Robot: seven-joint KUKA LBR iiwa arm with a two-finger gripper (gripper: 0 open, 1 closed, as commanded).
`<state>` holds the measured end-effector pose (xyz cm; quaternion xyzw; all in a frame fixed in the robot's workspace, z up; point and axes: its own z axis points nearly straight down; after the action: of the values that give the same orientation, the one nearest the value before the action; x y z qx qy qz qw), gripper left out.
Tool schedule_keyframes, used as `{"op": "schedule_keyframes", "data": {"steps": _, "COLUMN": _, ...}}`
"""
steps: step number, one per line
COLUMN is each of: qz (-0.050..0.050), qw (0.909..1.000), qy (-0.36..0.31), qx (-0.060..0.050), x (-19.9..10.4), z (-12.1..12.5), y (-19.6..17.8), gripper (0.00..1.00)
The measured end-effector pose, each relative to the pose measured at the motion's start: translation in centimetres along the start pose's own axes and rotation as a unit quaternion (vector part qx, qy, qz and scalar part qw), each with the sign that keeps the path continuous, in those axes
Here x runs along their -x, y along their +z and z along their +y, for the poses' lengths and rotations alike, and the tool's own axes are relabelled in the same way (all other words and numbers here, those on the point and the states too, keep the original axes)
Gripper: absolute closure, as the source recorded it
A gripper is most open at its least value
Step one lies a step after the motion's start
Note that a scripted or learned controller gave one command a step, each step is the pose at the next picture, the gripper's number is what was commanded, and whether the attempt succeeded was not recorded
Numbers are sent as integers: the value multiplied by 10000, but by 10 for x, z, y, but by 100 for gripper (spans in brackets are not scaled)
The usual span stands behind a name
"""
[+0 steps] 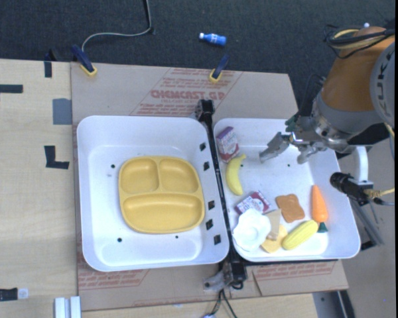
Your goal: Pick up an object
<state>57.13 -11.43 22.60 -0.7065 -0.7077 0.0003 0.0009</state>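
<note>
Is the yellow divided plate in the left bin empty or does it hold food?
Empty: all three compartments of the yellow divided plate show bare yellow surface.

Bench (26,177) — two bins (93,197), perhaps cardboard (179,91)

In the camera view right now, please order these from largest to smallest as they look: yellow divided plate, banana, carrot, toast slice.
1. Yellow divided plate, clearly the largest.
2. Banana and carrot: they look alike in size, so I do not rank them.
3. Toast slice, the smallest.
</note>
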Motion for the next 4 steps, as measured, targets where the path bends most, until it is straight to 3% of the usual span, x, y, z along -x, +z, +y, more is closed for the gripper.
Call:
{"op": "schedule_keyframes", "data": {"steps": 1, "qz": -2, "qw": 10000, "qy": 5, "qx": 13, "x": 15, "z": -16, "y": 140, "gripper": 0}}
{"op": "schedule_keyframes", "data": {"steps": 2, "qz": -17, "qw": 10000, "qy": 1, "qx": 36, "x": -4, "z": 31, "y": 140, "gripper": 0}}
{"op": "schedule_keyframes", "data": {"steps": 3, "qz": -58, "qw": 9999, "qy": 4, "qx": -116, "x": 3, "z": 92, "y": 142, "gripper": 0}}
{"op": "schedule_keyframes", "data": {"steps": 4, "qz": -96, "qw": 9999, "qy": 22, "qx": -104, "x": -1, "z": 92, "y": 141, "gripper": 0}}
